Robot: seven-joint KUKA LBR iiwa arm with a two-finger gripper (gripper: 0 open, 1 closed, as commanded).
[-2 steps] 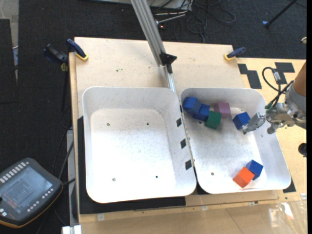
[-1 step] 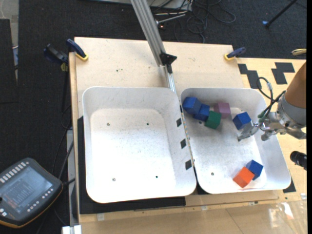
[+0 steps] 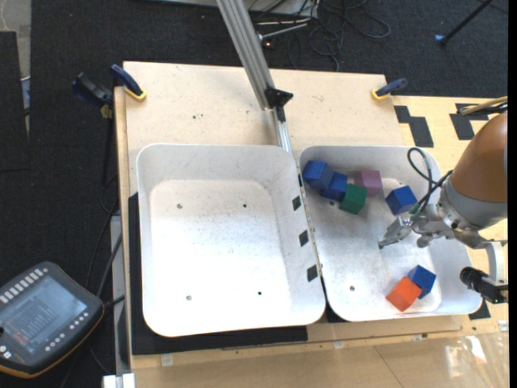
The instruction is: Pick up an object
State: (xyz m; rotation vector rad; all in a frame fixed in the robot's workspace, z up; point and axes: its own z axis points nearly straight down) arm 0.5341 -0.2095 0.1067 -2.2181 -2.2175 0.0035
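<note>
The right bin [image 3: 355, 297] holds several small blocks. Two blue blocks [image 3: 323, 179] lie at its back left, with a green block [image 3: 353, 199] beside them and a purple block [image 3: 370, 181] behind it. Another blue block [image 3: 401, 200] lies further right. An orange block [image 3: 403, 294] and a blue block [image 3: 422, 280] sit together near the front right corner. My gripper [image 3: 397, 234] hovers over the bin's middle right, its fingers pointing left, between the lone blue block and the orange one. Nothing shows between its fingers.
The left bin [image 3: 161, 217] stands beside the right one on the wooden bench. A slanted metal pole [image 3: 246, 39] crosses from the top down to the bins' shared edge. Clamps [image 3: 129, 83] grip the bench's back corners. A pendant [image 3: 40, 318] lies at the lower left.
</note>
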